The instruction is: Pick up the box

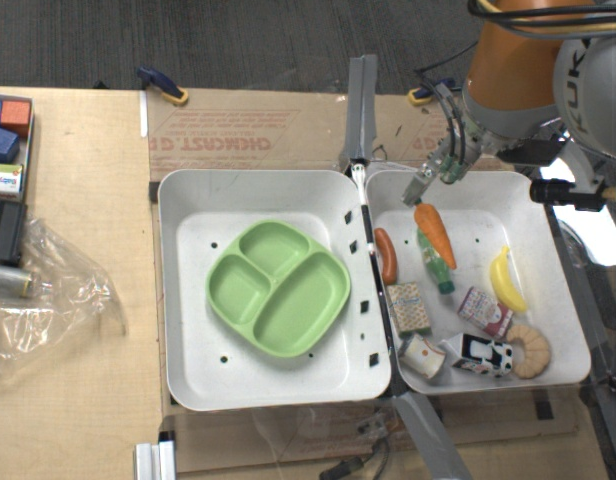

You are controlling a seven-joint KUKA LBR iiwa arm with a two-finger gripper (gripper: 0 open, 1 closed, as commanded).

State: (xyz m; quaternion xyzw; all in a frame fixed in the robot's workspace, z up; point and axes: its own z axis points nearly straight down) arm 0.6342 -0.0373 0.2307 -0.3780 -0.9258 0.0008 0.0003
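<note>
Two shallow white bins sit side by side on a bench lined with brown cardboard [238, 133], whose red printing reads upside down and is too faint to make out fully. The left bin [183, 268] holds a pale green plastic divided plate [278, 288] with three compartments.

The right bin [558, 258] holds the clutter. The box [409, 307], a small carton with a speckled, patterned printed face, lies flat near the bin's left wall, its long axis running roughly near to far with a slight tilt; its lettering is too small to read. Just beyond it lies a red hot dog [387, 254], and to the right a toy carrot [434, 232] with a green stem end. A yellow banana [505, 280] curves along the right side, with a small pink-and-white carton [484, 311] beside it, a black-and-white carton [485, 354], a tan bagel-like piece [532, 350] and a white cup [422, 356] tipped over at the near edge.

The gripper [428, 180] hangs over the far left part of the right bin, above the carrot and well apart from the box. Whether its fingers are spread or closed I cannot tell, and nothing is visibly held.
</note>
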